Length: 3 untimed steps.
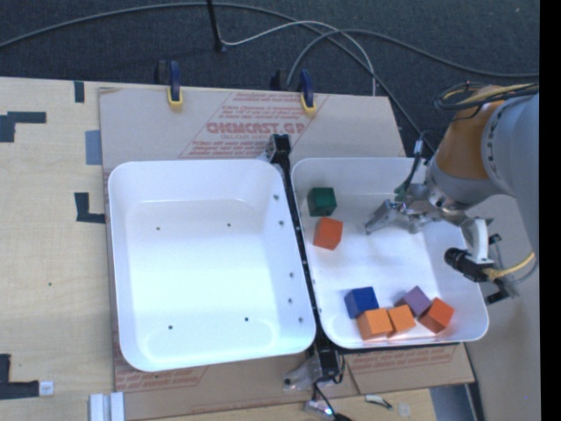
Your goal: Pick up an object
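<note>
The right bin (pixel 456 274) holds several small blocks. A green cube (pixel 322 201) and an orange cube (pixel 328 233) sit near its left wall. Along the front lie a blue cube (pixel 360 301), two orange cubes (pixel 376 323) (pixel 401 319), a purple cube (pixel 416 300) and another orange cube (pixel 436 315). My gripper (pixel 394 220) hangs over the middle right of this bin, to the right of the lone orange cube and apart from it. It is open, with nothing between its fingers.
The left bin (pixel 131 235) stands beside the right one, with a black divider (pixel 294 244) between them. Cardboard clamped at the back lies under both bins. Cables trail across the dark floor behind the bench.
</note>
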### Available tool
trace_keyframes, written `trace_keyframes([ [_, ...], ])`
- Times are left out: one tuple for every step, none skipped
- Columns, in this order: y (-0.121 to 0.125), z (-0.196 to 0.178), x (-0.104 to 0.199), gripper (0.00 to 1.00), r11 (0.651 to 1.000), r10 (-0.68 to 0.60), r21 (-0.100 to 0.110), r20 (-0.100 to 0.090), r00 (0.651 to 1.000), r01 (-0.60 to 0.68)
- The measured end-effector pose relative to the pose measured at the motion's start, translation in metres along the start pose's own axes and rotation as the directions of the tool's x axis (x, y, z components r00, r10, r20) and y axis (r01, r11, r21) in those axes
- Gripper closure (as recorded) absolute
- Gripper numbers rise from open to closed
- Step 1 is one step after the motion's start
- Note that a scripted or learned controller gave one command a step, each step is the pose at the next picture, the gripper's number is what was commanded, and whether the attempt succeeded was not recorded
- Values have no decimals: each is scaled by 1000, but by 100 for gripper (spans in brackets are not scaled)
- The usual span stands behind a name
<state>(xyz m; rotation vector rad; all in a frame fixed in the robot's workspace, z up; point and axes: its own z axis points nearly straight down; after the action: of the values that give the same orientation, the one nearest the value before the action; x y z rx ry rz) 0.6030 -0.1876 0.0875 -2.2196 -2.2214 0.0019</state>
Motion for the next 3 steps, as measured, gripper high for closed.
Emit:
trace_keyframes([
  [1, -12, 0, 100, 1000, 0, -3, 1, 1000, 0],
  [-1, -56, 4, 100, 1000, 0, -5, 1, 1000, 0],
  [-3, -116, 10, 100, 1000, 0, -7, 1, 1000, 0],
])
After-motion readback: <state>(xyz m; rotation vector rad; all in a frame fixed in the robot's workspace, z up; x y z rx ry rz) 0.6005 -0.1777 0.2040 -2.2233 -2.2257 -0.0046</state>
